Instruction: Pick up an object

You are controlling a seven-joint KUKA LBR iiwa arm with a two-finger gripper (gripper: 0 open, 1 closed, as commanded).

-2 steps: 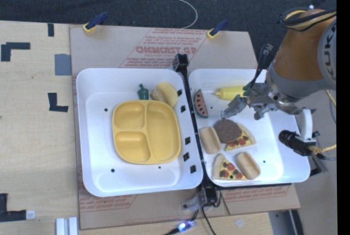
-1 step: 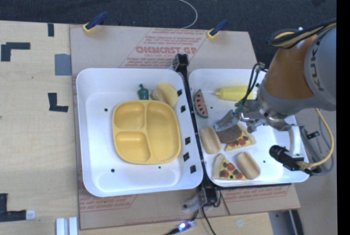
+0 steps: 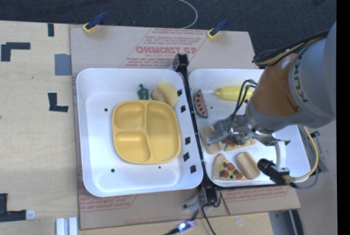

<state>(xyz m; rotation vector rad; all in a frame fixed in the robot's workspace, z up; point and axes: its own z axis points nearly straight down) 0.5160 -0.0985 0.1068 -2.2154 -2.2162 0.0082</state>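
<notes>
My gripper (image 3: 220,133) hangs low over the middle of the right bin (image 3: 290,171), its metal fingers pointing left above a tan toy food piece (image 3: 211,141). Whether anything sits between the fingers cannot be made out. A pizza slice (image 3: 226,168) and a hot dog bun (image 3: 247,165) lie just in front of the gripper. At the bin's back left a watermelon slice (image 3: 200,103) leans by the divider, and a yellow banana-like toy (image 3: 232,93) lies behind the arm.
The left bin (image 3: 90,119) holds a yellow divided plate (image 3: 146,131), a pale bun-shaped toy (image 3: 165,93) and a small green piece (image 3: 143,92). The bulky grey and orange arm (image 3: 290,86) covers the right bin's right side. Clamps pin the cardboard at the back.
</notes>
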